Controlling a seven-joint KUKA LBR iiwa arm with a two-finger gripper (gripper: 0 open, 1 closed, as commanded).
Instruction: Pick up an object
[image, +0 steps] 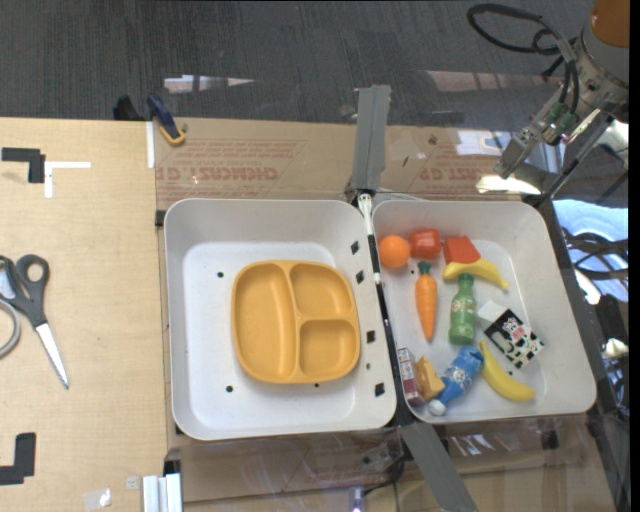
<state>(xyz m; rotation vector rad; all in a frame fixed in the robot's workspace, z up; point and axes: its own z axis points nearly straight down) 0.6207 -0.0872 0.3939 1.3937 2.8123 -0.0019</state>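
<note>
Gripper (527, 142) up at far right, above the right bin (556, 262) far rim, nothing in it; can't tell how wide it's set. Carrot (427, 305) lies in that bin, nearer & left of gripper, long axis far-to-near, tip pointing near. Orange (394, 251) just beside its top.
</note>
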